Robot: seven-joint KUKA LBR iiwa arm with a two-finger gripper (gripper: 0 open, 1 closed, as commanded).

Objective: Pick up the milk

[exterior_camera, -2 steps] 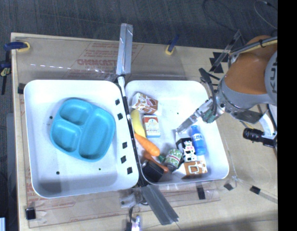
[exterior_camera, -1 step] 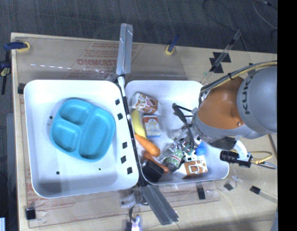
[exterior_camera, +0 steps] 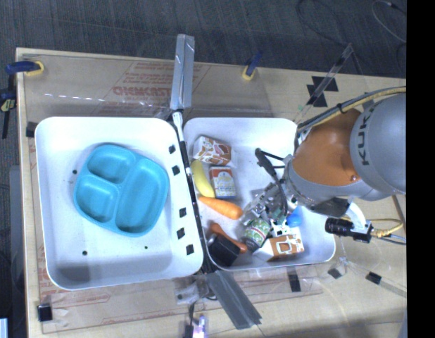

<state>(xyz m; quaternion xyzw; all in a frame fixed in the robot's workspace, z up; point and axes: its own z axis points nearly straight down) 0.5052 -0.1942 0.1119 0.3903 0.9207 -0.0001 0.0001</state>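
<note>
Here, claw: low in the right bin — grip unreadable.
Milk: probably the small carton just below-right of it, long axis across the bin.

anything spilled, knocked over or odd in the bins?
No spill or damage visible. The right bin is a jumble: cartons, banana, carrot, a can and a small box lie crowded and overlapping, none standing tidy. The gripper is down among them. The blue tray sits alone in the left bin, turned askew.
</note>
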